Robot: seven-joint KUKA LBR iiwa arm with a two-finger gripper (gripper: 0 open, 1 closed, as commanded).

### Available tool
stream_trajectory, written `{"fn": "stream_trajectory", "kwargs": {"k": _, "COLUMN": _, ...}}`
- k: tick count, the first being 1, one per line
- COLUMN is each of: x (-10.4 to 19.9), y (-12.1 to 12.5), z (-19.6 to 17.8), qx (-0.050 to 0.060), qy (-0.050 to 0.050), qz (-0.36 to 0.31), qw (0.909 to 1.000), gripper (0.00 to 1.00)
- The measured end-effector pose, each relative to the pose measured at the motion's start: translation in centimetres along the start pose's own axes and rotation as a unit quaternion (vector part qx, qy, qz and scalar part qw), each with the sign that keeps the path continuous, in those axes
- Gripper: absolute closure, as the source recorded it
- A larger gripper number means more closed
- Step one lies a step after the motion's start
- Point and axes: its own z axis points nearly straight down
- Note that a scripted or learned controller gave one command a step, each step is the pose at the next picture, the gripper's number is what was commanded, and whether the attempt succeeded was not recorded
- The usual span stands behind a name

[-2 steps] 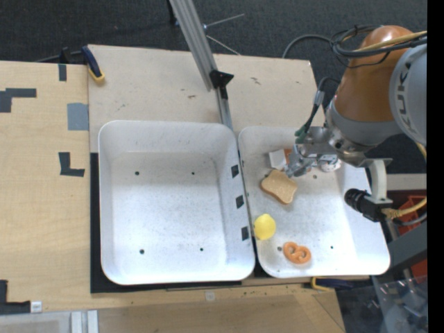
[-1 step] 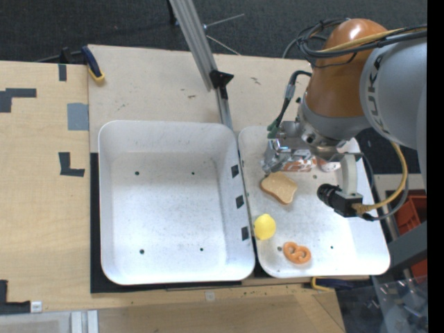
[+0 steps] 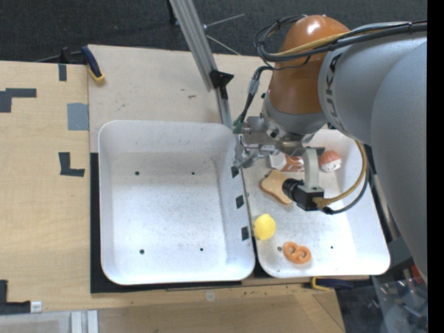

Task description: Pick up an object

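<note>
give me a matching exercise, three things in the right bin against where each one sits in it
Things:
1. yellow ball
2. pretzel
3. toast slice

Places:
A. near the front edge of the right bin, right of the ball
B. mid-bin, just below the arm's wrist
C. against the bin's left wall, beside the divide between the bins

Pairs: 1-C, 2-A, 3-B

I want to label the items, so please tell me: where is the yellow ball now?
In the camera view, the yellow ball lies in the right bin, close to its left wall, below the toast slice and up-left of the pretzel.
</note>
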Motion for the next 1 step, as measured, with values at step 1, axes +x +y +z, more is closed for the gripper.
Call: {"fn": "stream_trajectory", "kwargs": {"k": 1, "x": 4.97, "y": 1.79, "z": 1.62, "qx": 0.0, "qy": 0.0, "qz": 0.0, "qw": 1.0, "gripper": 1.0}}
